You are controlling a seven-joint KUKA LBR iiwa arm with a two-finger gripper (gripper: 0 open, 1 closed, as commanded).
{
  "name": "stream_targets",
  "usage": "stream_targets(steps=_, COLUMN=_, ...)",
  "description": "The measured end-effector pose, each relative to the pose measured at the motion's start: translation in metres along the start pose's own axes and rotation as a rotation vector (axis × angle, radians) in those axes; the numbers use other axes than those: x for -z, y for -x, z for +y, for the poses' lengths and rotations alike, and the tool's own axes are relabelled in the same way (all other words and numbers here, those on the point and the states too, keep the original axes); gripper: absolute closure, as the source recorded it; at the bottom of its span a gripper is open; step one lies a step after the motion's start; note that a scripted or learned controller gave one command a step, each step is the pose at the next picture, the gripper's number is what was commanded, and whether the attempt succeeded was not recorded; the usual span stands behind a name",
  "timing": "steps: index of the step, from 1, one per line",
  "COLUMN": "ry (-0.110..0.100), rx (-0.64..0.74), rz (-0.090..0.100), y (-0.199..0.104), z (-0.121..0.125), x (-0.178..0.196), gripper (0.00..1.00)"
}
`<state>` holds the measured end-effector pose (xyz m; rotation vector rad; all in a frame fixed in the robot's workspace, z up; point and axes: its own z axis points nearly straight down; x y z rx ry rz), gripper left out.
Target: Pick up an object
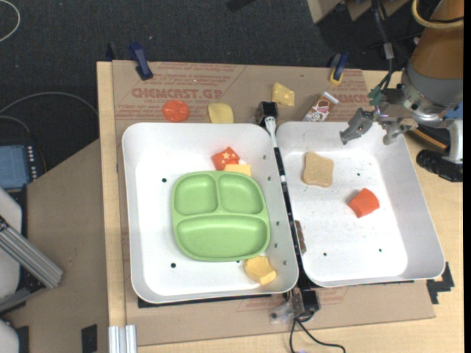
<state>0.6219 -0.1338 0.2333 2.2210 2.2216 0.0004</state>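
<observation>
**Q:** Anything readable on the bench?

**Me:** Yeah, the cardboard sheet [184, 83] under the bins has red print that looks like "CHEMCAST" plus a couple more letters I can't make out. There's more red print on its right side, too blurry to read. A small red-and-white packet [321, 108] lies on the cardboard above the right bin; it has a label but I can't read that either.

**Q:** And the pincer?

**Me:** My gripper [373, 126] hangs over the top edge of the right bin [412, 256], near its back right corner. The two fingers are spread apart, with nothing between them and not touching any object.

**Q:** Where's the stuff to grab?

**Me:** Right bin: a tan bread slice [318, 169] near the upper left, and an orange-red block [363, 202] lower down, well apart from it. Both lie below and left of the gripper. Left bin [143, 197]: a green divided plate [218, 215] in the middle, a red piece with a star [226, 157] touching a yellow piece [238, 170] at the plate's top edge, and a yellow chunk [260, 269] by its bottom right corner.
</observation>
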Motion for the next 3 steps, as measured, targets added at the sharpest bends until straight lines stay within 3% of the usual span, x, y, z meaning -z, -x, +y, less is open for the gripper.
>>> stream_targets(steps=1, ry=-0.012, rx=-0.006, rz=0.002, y=0.032, z=-0.07, x=-0.157, gripper=0.0)
stream_targets(steps=2, ry=0.003, rx=-0.002, rz=-0.002, y=0.031, z=-0.064, x=-0.138, gripper=1.0)
stream_targets(steps=3, ry=0.013, rx=0.009, rz=0.001, y=-0.038, z=0.002, x=-0.06, gripper=1.0)
